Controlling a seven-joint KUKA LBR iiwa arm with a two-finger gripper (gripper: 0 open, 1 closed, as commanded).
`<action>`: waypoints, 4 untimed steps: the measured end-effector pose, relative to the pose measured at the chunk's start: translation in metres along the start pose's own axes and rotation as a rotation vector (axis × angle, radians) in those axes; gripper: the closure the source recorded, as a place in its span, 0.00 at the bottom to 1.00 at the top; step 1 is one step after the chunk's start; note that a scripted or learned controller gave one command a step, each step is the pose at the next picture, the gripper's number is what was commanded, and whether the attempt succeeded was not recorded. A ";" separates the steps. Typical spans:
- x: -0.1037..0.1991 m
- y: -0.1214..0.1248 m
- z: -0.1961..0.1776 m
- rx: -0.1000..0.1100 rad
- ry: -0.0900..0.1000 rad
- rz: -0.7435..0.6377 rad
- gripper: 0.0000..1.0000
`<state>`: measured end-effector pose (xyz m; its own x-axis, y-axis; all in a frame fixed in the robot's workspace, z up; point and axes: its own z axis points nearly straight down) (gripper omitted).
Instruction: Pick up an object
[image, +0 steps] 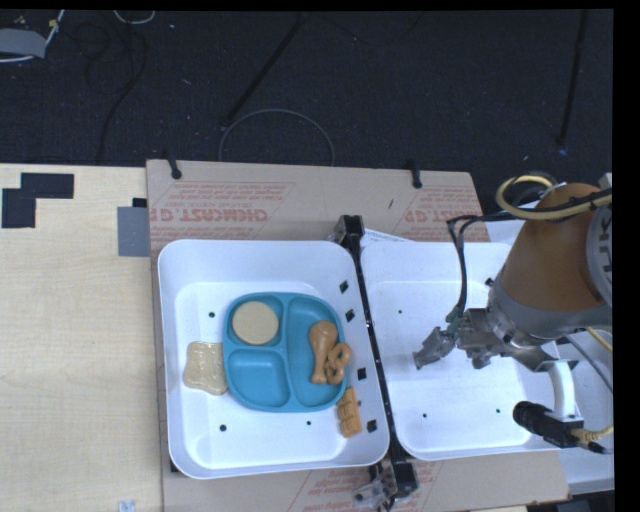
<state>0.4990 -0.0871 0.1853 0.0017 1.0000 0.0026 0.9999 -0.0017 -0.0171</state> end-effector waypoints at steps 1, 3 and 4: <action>0.000 0.003 -0.006 -0.012 -0.001 -0.002 0.00; -0.002 -0.001 0.092 -0.008 0.000 -0.002 0.00; -0.004 -0.001 0.079 -0.010 0.000 0.005 1.00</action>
<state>0.4969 -0.0908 0.1059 0.0069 1.0000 0.0021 1.0000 -0.0069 -0.0071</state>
